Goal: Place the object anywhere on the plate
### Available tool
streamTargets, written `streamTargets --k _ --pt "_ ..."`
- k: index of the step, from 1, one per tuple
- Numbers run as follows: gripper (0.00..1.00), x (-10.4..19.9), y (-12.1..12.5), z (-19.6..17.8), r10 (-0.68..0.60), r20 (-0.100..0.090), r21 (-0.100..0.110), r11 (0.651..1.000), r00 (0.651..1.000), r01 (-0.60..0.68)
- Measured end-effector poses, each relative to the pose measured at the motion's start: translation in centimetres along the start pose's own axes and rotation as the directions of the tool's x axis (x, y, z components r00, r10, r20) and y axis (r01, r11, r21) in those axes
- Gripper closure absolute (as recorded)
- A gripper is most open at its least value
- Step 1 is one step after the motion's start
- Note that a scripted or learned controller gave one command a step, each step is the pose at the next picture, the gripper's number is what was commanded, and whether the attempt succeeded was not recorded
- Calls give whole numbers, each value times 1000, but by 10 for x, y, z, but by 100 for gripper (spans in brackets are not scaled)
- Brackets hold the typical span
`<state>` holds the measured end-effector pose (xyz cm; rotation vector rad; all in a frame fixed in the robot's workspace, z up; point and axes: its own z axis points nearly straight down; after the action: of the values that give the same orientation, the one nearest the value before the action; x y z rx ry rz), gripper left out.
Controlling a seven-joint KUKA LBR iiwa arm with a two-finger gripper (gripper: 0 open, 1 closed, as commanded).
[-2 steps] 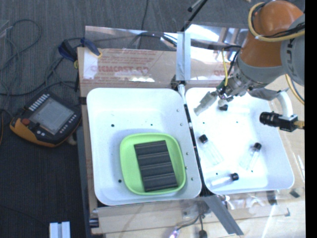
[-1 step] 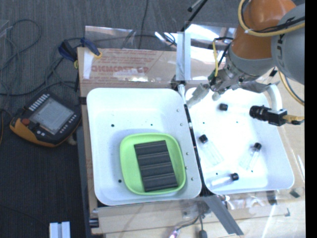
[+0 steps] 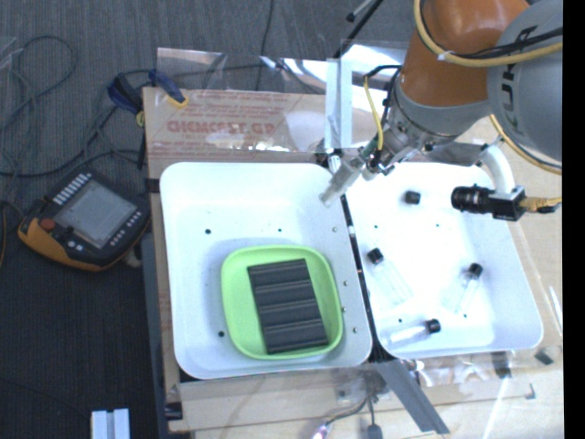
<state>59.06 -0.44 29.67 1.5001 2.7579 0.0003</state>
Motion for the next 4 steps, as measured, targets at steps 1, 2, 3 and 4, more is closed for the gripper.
streamTargets --k 1,2,3,4 --pt "0 27 60 20 -140 0 0 990 990 140" --pt "0 16 87 36 -107 -2 -1 994 994 107" --pt "0 -14 80 43 -97 0 -1 995 995 97" --pt "0 -10 84 22 -51 -1 -1 999 999 51"
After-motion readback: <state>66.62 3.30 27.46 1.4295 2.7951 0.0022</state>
